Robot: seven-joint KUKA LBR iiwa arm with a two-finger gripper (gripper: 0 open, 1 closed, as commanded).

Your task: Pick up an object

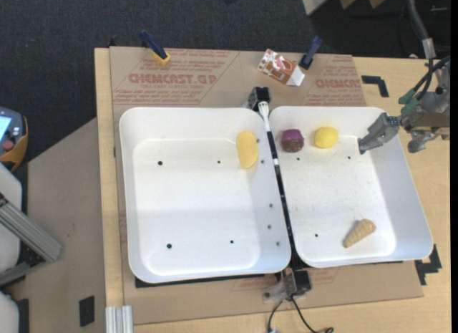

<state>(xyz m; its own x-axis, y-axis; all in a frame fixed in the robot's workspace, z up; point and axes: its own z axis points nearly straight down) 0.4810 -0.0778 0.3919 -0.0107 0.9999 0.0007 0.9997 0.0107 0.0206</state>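
1. i have the gripper (372, 138) over the upper right edge of the right bin (401, 203); from this angle i cannot tell how it is set, and nothing hangs from it.
2. candidates in that bin: a yellow ball (326, 137) nearest the tool, a dark purple piece (291, 140) beside it, and a tan cone (358, 232) well apart near the front.
3. a pale yellow piece (247, 150) lies in the left bin (143, 203), against its right wall.
4. my read: the pick is not yet made; choosing, descending, closing and lifting all remain.
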